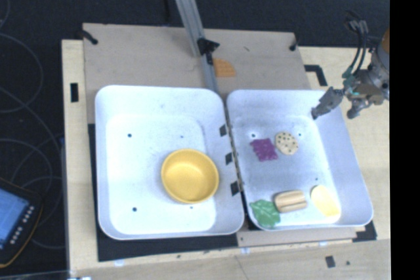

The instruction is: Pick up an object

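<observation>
While the grey arm is reaching in over the worktop (79, 141), its hand (341, 103) is hanging at the upper right rim of the right-hand bin (298, 111), fingers spread apart and pinching nothing. Every candidate for the pick is lying in that bin. A purple piece (264, 149) and a speckled cookie (286, 142) are sitting just beside each other near the bin's middle, below and left of the hand. Farther from the hand, along the bin's near wall, a tan bread roll (290, 200) is resting between a green leafy piece (264, 212) and a yellow lemon-shaped piece (325, 200), the green one seeming to touch the roll. A yellow bowl (189, 175) is sitting alone in the left-hand bin (131, 115), well apart from the hand.

Doing this step well looks to be a matter of choosing the nearer, freer target: the cookie or the purple piece is asking for less travel than the crowded trio by the near wall. The hand would want to come down with one finger on each side of a single item, clear of its neighbour and of the bin wall, and close only once low enough.

No brand, label or writing is legible anywhere; a small orange patch (223, 68) beyond the bins is carrying nothing readable.
</observation>
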Robot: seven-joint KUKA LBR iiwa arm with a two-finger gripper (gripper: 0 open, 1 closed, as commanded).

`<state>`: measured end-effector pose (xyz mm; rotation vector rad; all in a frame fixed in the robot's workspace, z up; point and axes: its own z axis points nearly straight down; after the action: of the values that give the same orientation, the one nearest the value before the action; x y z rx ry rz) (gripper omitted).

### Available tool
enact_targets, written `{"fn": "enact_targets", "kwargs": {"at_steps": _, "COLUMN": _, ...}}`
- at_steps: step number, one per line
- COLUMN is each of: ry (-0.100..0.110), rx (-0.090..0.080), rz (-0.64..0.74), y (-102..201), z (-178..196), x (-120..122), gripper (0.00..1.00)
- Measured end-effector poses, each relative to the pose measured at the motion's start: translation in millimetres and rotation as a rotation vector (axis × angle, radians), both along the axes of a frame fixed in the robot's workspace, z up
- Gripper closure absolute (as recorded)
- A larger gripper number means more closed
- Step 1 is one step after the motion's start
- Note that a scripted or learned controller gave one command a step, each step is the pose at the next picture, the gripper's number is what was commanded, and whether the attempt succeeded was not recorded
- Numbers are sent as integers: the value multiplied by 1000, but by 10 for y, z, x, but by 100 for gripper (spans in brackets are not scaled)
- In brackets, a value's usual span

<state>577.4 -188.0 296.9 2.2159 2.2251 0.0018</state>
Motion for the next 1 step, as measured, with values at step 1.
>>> {"fn": "enact_targets", "kwargs": {"at_steps": 1, "ry": 0, "rx": 0, "rz": 0, "y": 0, "z": 0, "x": 0, "gripper": 0}}
